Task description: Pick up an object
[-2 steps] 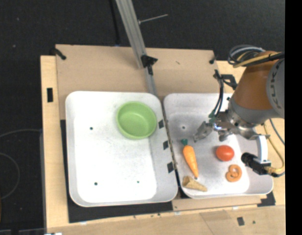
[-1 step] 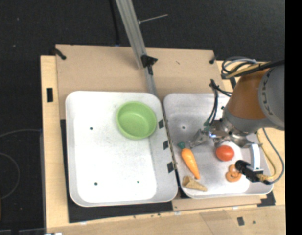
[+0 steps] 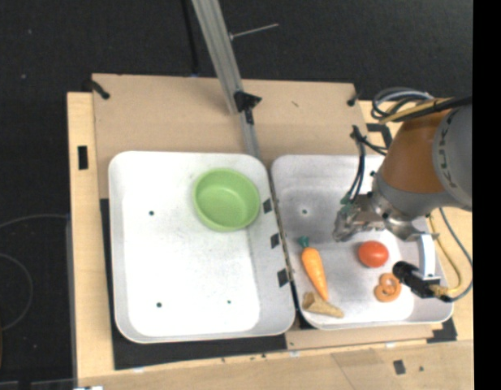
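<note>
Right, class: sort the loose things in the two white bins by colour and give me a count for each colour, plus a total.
Green: 1, the bowl in the left bin.
Orange: 2, the carrot and the small pretzel-shaped piece in the right bin.
Red: 1, the tomato.
Tan: 1, the small piece below the carrot.
Total: 5

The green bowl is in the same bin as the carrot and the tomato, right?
Not quite. The green bowl sits in the left bin, by itself. The carrot and the tomato are together in the right bin, under the arm. The camera view shows the two bins side by side.
</note>
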`<state>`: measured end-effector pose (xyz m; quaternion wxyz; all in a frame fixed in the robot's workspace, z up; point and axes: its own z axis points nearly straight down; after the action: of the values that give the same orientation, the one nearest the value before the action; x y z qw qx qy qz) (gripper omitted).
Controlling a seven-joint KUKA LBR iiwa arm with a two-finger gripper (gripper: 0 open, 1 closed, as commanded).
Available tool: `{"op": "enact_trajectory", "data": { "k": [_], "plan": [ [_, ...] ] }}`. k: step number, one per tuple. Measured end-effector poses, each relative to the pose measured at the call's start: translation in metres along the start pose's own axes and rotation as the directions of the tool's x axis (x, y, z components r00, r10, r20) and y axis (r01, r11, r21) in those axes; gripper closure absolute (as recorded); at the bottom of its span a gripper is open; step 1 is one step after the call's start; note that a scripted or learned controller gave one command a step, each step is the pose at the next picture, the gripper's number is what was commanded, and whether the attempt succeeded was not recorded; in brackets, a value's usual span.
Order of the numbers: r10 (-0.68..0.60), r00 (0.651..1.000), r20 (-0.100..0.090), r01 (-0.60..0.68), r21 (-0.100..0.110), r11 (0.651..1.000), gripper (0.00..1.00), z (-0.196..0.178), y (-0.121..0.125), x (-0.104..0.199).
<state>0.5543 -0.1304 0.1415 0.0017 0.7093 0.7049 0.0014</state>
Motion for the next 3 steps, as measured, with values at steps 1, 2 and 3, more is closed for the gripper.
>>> {"op": "enact_trajectory", "data": {
  "k": [1,2,3],
  "plan": [
    [-0.010,1.000,0.001,0.010,-0.004,1.000,1.00,-0.061,0.000,0.007],
    [-0.011,1.000,0.001,0.011,-0.004,1.000,1.00,-0.115,-0.004,0.014],
    [-0.011,1.000,0.001,0.011,-0.002,1.000,1.00,-0.150,-0.002,0.013]
  ]
}}
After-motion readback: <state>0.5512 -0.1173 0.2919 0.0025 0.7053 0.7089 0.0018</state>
